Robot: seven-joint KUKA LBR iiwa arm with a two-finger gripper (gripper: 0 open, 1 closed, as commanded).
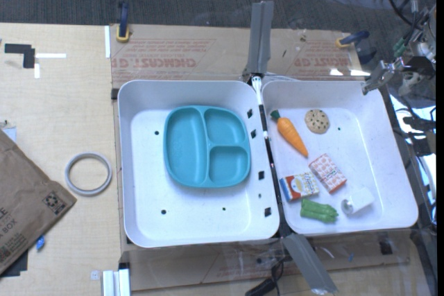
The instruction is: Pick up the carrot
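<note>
Lying in the left bin (139,218), a teal divided plate (207,146) sits apart from the task. Rightward, the carrot (292,135) rests loose near the right bin (399,170)'s upper-left wall, its leafy end up-left, tip down-right, with the cookie (318,120) just beside. At the far right the gripper (388,71) hangs outside the bin; I cannot tell its opening.

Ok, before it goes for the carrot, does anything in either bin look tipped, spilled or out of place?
Nothing stands out. The carrot lies flat near the right bin's left wall, apart from the cookie and small boxes. The teal plate sits level in the left bin.
</note>
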